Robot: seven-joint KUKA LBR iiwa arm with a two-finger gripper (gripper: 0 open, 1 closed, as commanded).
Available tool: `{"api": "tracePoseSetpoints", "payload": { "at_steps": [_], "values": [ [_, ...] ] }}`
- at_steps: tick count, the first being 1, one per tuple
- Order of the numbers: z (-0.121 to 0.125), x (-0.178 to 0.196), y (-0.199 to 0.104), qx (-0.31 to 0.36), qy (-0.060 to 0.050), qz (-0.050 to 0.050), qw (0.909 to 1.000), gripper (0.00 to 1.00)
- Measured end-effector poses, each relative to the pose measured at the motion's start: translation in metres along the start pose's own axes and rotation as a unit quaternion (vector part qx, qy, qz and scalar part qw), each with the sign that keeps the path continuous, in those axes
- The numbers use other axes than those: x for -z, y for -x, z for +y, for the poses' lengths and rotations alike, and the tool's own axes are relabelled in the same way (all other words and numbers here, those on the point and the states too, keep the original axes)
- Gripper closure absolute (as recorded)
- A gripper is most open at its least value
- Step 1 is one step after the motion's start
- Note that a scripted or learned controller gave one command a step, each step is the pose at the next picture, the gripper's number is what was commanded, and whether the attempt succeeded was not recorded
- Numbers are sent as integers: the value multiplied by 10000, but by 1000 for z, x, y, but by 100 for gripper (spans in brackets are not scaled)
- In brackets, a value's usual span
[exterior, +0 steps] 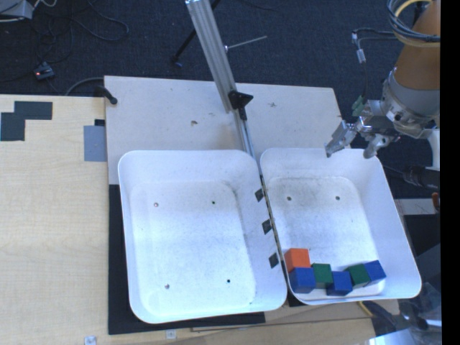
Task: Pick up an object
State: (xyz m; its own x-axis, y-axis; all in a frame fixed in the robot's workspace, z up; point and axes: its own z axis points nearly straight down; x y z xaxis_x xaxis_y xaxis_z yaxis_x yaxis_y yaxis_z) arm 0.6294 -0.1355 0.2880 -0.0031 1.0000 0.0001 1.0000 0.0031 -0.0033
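Note:
My gripper hangs above the far edge of the right bin, its two fingers spread apart with nothing between them. Small blocks lie clustered at the near edge of that bin: an orange block, a blue block, a green block, another blue block, a green block and a blue block. The gripper is far from them, up at the bin's back rim.
The left bin sits beside the right one, with black clips along their shared rim. A slanted aluminium rail rises behind the bins. A light wooden surface lies to the left.

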Motion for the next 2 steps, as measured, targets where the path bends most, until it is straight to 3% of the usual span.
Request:
{"api": "tracePoseSetpoints", "payload": {
  "at_steps": [1,2],
  "values": [
    [-65,-76,9,-28,-50,12,10000,0],
    [-133,-72,-15,-30,-26,16,10000,0]
  ]
}}
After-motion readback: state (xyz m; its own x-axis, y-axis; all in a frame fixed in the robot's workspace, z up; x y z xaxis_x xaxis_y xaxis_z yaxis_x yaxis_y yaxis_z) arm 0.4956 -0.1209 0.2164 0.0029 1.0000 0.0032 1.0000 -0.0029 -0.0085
